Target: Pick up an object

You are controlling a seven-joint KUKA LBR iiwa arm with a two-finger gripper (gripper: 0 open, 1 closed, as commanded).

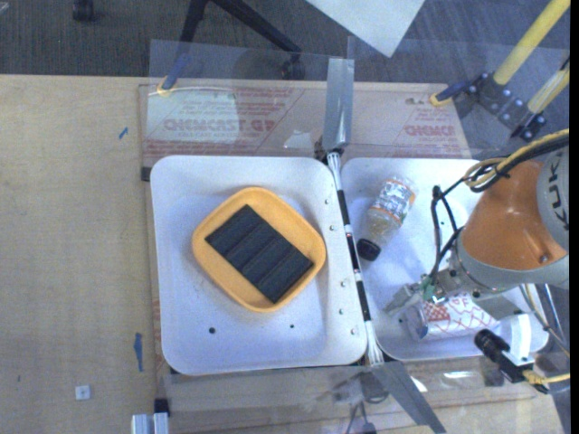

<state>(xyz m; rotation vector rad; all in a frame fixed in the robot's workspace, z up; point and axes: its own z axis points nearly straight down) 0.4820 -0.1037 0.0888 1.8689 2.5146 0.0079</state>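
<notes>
In the left bin (181, 333) lies a yellow square dish (210, 260) with a black ribbed slab (258, 253) on it. The right bin (425, 174) holds a small clear bottle (389, 204) with a black cap, lying tilted near its left wall. A red-and-white patterned packet (452, 315) rests near the bin's front edge. My gripper (409, 310) is low over the right bin, right at the packet's left end. The orange wrist band (507, 229) hides the bin floor behind it.
A metal divider (348, 242) runs between the two bins. A clear sheet with red lettering (217, 125) lies behind them. Cables (452, 206) hang off the wrist, and a white fitting (516, 333) sits at the bin's front right corner.
</notes>
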